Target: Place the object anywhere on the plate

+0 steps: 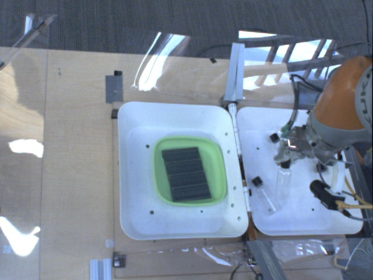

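Hovering jaws (284, 167) over right bin (303, 223), grip state unclear; block (186, 174) occupies green plate (217, 156).

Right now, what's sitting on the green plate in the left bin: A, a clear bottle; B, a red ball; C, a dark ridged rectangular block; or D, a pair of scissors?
C: a dark ridged block lies flat on the green plate in the left bin, its long side running roughly up and down the view.

two white bins (134, 226), wooden bench (64, 156)
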`<move>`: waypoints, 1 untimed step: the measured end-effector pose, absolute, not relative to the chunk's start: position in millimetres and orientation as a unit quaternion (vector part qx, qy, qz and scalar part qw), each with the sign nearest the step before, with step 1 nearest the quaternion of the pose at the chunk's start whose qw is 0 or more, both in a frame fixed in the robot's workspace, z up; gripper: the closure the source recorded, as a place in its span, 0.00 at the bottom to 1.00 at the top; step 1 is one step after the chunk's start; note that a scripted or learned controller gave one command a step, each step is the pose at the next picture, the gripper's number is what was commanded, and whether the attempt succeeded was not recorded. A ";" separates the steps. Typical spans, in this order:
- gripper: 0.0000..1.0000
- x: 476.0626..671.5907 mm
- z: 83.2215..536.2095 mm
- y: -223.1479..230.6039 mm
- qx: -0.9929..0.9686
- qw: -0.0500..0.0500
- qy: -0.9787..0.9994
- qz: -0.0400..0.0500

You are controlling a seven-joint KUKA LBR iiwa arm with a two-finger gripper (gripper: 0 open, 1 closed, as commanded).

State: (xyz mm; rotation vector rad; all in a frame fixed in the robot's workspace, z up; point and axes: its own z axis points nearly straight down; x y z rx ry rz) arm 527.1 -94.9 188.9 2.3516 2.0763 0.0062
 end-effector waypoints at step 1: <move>1.00 556.3 200.7 -15.1 0.710 0.002 0.705 0.003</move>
